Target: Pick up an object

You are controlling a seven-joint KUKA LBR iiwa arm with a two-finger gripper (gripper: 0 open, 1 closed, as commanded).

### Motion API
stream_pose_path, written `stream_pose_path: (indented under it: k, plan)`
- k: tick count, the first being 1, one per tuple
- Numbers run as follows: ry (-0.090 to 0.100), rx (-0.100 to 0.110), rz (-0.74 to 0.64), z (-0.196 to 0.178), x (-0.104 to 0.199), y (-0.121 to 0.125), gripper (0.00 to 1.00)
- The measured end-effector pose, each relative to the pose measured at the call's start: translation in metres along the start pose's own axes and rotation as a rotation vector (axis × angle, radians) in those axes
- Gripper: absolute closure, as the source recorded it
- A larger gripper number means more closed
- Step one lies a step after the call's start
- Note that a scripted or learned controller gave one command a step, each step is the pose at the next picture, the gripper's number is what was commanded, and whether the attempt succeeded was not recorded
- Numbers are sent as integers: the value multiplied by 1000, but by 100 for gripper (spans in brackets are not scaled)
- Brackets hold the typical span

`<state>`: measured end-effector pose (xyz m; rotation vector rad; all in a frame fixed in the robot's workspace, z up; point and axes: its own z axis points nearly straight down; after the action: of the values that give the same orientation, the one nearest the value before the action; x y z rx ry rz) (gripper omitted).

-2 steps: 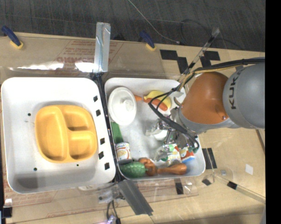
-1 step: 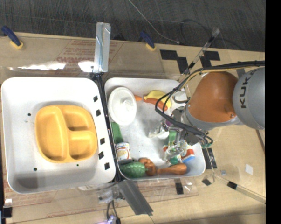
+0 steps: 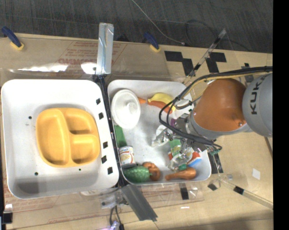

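Beside one white bowl (image 3: 125, 108), one banana (image 3: 159, 98)

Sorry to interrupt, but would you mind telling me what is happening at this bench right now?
The grey arm reaches from the right into the right bin, its end effector low over the toy food clutter there. Nothing is visibly held. The left bin holds a yellow divided tray.

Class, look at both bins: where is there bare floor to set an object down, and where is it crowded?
Free: the left bin floor around the yellow divided tray, widest along its near edge. A small patch in the right bin between the white bowl and the gripper. Crowded: that bin's near edge and right side.
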<state>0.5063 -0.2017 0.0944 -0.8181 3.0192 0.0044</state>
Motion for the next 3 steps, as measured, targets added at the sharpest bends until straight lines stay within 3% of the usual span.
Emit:
stream_pose_path:
  k: [1, 2, 3]
  plan:
    - [1, 3, -4, -10, -1, -1, 100]
    - [8, 5, -290, -176, -43, -33, 100]
    - [16, -8, -247, -89, -5, -12, 100]
